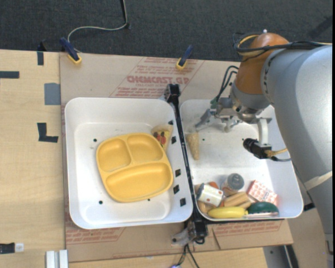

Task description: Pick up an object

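Camera view: the gripper (pixel 220 118), whose opening I cannot tell, hangs just right of the bread piece (pixel 194 145), which lies lengthwise below-left.

- Yellow divided plate (pixel 135 167) lies flat in the left bin.
- Tan cone-shaped piece (pixel 194 144) lies alone by the right bin's left wall.
- Banana (pixel 227 211), red-white box (pixel 262 192) and grey round piece (pixel 235 181) crowd the near corner.
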### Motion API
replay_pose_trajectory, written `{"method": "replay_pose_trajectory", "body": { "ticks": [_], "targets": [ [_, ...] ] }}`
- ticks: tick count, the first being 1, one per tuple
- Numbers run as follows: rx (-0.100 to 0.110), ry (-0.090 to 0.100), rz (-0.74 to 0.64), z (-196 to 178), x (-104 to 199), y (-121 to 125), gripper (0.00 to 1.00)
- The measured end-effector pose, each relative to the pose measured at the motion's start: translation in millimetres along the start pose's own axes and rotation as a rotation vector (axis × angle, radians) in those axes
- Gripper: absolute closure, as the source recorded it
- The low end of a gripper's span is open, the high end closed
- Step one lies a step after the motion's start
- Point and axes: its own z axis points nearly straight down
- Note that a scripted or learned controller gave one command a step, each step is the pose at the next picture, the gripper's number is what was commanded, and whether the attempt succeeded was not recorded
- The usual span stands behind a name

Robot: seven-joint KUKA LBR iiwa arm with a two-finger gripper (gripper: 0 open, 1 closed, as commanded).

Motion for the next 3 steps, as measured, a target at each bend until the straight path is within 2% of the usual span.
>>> {"method": "replay_pose_trajectory", "body": {
  "ticks": [1, 2, 3],
  "targets": [
    [-0.001, 0.001, 0.003, 9, 13, -30, 0.00],
    [-0.001, 0.001, 0.002, 0, 13, -30, 1.00],
    [0.001, 0.004, 0.002, -100, 9, -21, 1.00]
  ]
}}
